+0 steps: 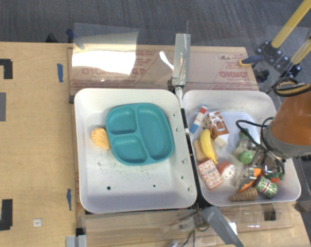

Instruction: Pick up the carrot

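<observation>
The carrot shows as a small orange piece low in the right bin, partly hidden under the gripper's metal parts. A green lump lies just up and left of it. My gripper hangs right over the carrot, below the arm's orange band. The view does not make clear whether it touches the carrot.
Crowded around the carrot are a brown cone, a green can, a red-and-white ball, a red box, a banana and a small carton. The left bin holds a teal divided plate and a yellow shell-like piece.
</observation>
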You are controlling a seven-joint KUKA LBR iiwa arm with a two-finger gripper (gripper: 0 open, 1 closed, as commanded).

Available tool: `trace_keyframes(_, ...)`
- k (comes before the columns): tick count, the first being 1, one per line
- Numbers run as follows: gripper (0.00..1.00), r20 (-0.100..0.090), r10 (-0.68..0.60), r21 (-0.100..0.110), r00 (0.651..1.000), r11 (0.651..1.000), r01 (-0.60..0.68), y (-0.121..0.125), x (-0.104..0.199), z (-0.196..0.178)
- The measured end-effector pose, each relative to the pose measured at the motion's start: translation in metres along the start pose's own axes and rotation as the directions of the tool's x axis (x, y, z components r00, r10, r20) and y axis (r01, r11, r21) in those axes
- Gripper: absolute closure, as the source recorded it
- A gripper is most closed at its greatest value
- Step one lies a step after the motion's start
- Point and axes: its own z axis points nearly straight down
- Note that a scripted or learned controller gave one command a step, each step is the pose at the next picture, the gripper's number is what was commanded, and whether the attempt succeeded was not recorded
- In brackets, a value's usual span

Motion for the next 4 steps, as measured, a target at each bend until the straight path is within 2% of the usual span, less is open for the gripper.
trace_keyframes(1, 0.00, 0.004, -0.006, 0.001, 1.000, 1.000, 0.006, 0.035, 0.025, -0.001)
trace_keyframes(2, 1.00, 0.007, -0.008, 0.001, 1.000, 1.000, 0.008, 0.036, 0.024, -0.012)
trace_keyframes(3, 1.00, 0.002, -0.211, -0.001, 0.978, 0.978, 0.211, 0.083, 0.036, -0.099)
trace_keyframes(4, 0.00, -0.002, -0.210, 0.000, 0.978, 0.978, 0.210, 0.082, 0.037, -0.097)
